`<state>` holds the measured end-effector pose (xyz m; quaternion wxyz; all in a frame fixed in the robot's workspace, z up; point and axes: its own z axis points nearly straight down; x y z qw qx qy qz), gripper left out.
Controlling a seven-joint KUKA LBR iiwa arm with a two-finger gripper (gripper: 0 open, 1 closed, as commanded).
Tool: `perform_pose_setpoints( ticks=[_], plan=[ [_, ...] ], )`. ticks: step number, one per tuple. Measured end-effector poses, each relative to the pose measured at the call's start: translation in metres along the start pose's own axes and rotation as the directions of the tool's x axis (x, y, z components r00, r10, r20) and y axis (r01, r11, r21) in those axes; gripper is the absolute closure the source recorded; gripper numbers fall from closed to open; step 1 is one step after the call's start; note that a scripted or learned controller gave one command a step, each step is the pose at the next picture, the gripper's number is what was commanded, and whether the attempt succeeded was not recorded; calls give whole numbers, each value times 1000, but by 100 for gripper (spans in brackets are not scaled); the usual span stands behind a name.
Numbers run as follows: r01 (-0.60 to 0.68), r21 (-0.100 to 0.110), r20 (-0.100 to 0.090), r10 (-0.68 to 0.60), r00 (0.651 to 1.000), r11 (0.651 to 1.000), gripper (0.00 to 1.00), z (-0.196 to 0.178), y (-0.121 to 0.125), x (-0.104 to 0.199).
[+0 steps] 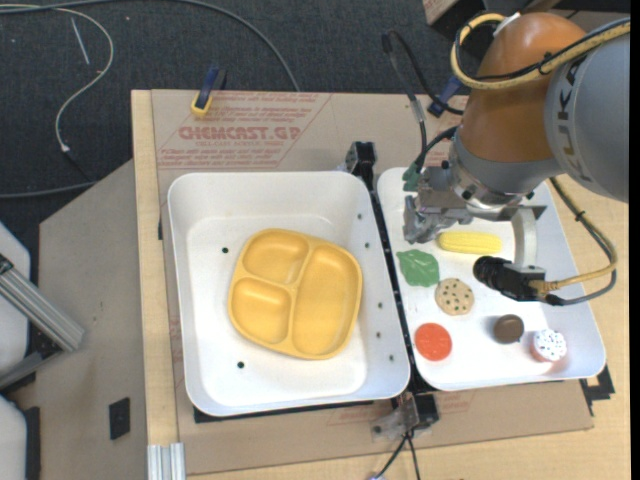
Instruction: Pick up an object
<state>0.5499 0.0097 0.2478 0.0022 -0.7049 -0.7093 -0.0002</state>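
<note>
**Pincer low in the right bin, no object yet seen in its hold**

The pincer point(422, 226) hangs at about ten o'clock of the right bin point(478, 366), close above the floor. Whether it is spread or pressed together cannot be told from this slant, and the view shows nothing held in it.

Above it, the grey and orange arm point(520, 78) reaches in from three o'clock of the view and covers the bin's far corner. The left bin point(190, 193) bears one large thing, a yellow divided plate point(296, 291), lying flat near its middle and well apart from the pincer.

The likely targets are in the right bin. A yellow corn cob point(470, 240) lies on its side just beside the pincer, at its three o'clock. A green leaf point(418, 266) lies flat at the pincer's six o'clock, also just beside it. Which of the two the pincer is set over cannot be told.

Farther toward six o'clock lie a speckled cookie point(454, 296) and a red slice point(433, 341). A brown ball point(508, 328) and a white dotted piece point(548, 345) rest near the bin's five o'clock corner.

By this showing, the approach looks made, while the grasp itself and the lift are left to do. Every object rests on a bin floor.
</note>
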Motion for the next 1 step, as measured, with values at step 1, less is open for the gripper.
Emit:
perform_pose_setpoints(
  ticks=[1],
  plan=[
    [0, 0, 0, 0, 1000, 1000, 100, 2, -6, 51]
  ],
)
